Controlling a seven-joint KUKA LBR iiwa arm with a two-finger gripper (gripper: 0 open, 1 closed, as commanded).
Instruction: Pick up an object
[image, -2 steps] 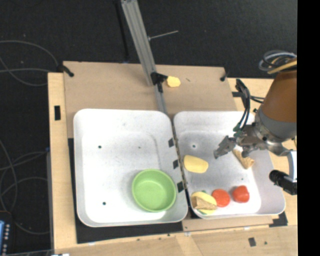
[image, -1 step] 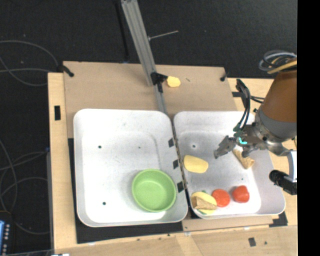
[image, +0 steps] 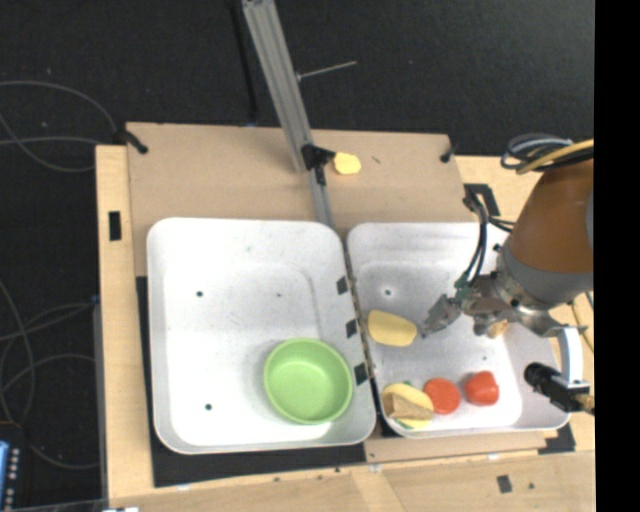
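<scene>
Trouble could come if the end effector (image: 432, 322), whose grip I cannot tell, bumps the yellow piece (image: 391, 328) just left of it and pushes it away.

You have two bins side by side: the left bin (image: 200, 260) at nine o'clock, the right bin (image: 420, 250) at three. In the left bin, a bowl (image: 308, 380) sits toward five o'clock. In the right, a rounded lump (image: 391, 328) lies at nine, and three small items (image: 440, 396) line the six o'clock wall.
</scene>
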